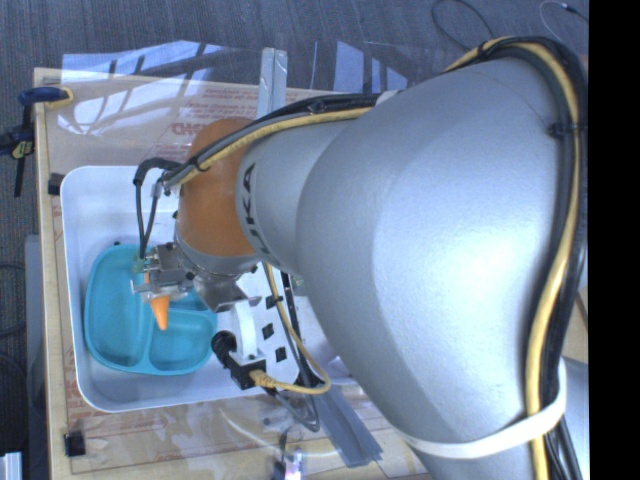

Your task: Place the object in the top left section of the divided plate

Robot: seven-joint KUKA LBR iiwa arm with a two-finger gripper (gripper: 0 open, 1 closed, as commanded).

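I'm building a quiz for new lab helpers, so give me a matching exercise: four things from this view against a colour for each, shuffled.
Things:
1. divided plate
2. bin
3. small object over the plate
4. cable along the arm

Colours:
A. white
B. yellow
C. blue
D. orange

Pairs: 1-C, 2-A, 3-D, 4-B
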